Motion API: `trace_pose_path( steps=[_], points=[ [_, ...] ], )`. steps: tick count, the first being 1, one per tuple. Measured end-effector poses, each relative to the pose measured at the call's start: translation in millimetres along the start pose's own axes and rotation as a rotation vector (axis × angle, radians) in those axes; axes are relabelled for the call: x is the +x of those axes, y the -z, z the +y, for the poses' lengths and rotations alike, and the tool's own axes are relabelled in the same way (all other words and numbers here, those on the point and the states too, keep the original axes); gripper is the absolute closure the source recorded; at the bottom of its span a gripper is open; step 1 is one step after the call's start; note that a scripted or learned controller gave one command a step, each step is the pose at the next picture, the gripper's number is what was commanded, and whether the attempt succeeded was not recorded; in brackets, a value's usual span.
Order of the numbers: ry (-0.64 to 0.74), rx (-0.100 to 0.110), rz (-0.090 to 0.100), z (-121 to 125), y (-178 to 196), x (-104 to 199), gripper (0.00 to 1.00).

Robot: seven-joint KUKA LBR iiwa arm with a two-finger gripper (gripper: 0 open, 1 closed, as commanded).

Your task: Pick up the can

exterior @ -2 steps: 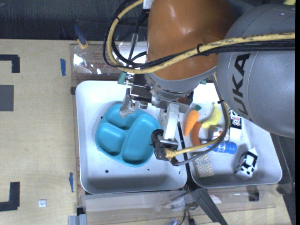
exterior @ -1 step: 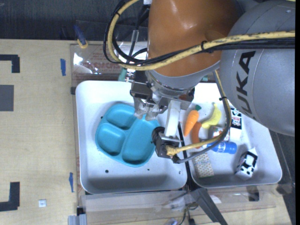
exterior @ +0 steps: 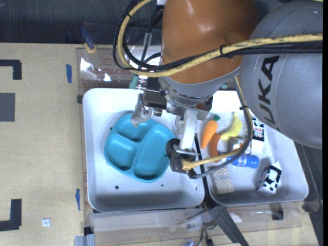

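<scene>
My gripper [exterior: 163,124] hangs over the left bin [exterior: 97,152], above the right half of a blue divided plate [exterior: 134,150]. One grey fingertip [exterior: 139,115] rests near the plate's upper edge, and the other, pale finger [exterior: 187,131] reaches toward the wall between the bins. The fingers are spread, open, with nothing between them. I cannot pick out a can with certainty. A small black-and-white patterned object [exterior: 270,179] in the right bin's near right corner may be it, well to the right of the gripper.
The right bin [exterior: 297,188] holds a carrot [exterior: 209,133], a yellow banana [exterior: 233,127], a blue bottle [exterior: 247,161] and a mesh-patterned piece [exterior: 222,180]. The arm's orange band [exterior: 205,29] and grey body cover the back of both bins. Yellow and black cables loop around the wrist.
</scene>
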State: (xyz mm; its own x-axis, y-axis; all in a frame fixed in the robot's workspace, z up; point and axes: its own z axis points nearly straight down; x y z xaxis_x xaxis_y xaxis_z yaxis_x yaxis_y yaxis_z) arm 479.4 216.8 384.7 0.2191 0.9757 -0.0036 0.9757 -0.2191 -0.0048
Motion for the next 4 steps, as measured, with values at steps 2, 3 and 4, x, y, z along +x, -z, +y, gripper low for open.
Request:
trace_pose_path(
  steps=[2,3,4],
  points=[
    [0.261,-0.002,0.003,31,-62,-138,0.0],
    [-0.436,-0.004,0.004,20,25,-89,0.0],
    [-0.206,-0.001,0.002,1,-55,-5,0.0]
  ],
)
